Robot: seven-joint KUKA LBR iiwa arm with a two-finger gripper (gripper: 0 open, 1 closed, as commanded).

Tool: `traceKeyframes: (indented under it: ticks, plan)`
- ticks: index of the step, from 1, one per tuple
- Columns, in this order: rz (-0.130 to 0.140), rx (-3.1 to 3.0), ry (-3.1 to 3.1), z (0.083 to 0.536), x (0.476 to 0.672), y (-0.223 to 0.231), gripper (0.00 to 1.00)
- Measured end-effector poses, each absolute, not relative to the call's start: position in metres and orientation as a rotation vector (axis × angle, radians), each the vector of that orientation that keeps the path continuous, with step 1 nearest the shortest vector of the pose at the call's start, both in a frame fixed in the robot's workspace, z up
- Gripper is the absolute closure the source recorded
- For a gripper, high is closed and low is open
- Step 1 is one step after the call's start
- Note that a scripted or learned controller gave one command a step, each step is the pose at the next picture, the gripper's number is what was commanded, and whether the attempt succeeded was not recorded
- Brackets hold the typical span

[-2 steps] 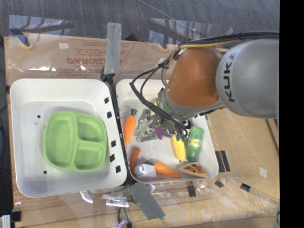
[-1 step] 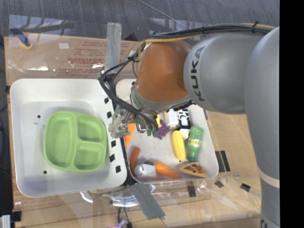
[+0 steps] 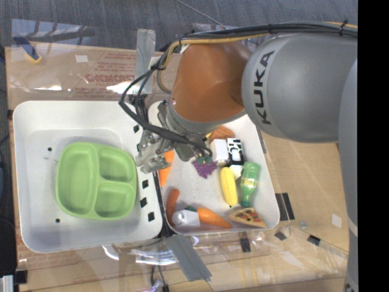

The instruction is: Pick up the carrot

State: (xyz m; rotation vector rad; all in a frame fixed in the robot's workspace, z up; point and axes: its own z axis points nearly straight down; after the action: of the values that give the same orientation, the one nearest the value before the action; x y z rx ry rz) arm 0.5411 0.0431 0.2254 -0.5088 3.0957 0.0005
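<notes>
An orange carrot (image 3: 211, 217) lies along the front wall of the right bin (image 3: 267, 190), its thick end against a white can (image 3: 182, 219). My gripper (image 3: 153, 154) hangs over the divider between the two bins, at the right bin's left edge. A second orange, tapered piece (image 3: 164, 168) shows right beside and under the gripper, its tip pointing toward the front. Whether the gripper holds that piece is unclear, as the wrist hides much of it. The carrot at the front wall lies well apart from the gripper.
The right bin also holds purple grapes (image 3: 205, 168), a corn cob (image 3: 228, 186), a green bottle (image 3: 249, 182), a pizza slice (image 3: 248, 216), a black-and-white box (image 3: 233, 151) and a reddish stick (image 3: 172, 199). A green divided plate (image 3: 96, 180) sits in the left bin (image 3: 30, 139).
</notes>
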Motion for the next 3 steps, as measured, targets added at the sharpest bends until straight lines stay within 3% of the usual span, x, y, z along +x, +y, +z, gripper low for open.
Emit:
traceKeyframes:
  ticks: [1, 2, 3]
  plan:
    - [0.001, -0.823, 3.029, 0.22, 0.559, 0.068, 1.0]
    - [-0.002, -0.844, 3.028, 0.19, 0.644, -0.011, 1.0]
    - [-0.005, -0.759, 3.042, 0.243, 0.658, -0.045, 1.0]
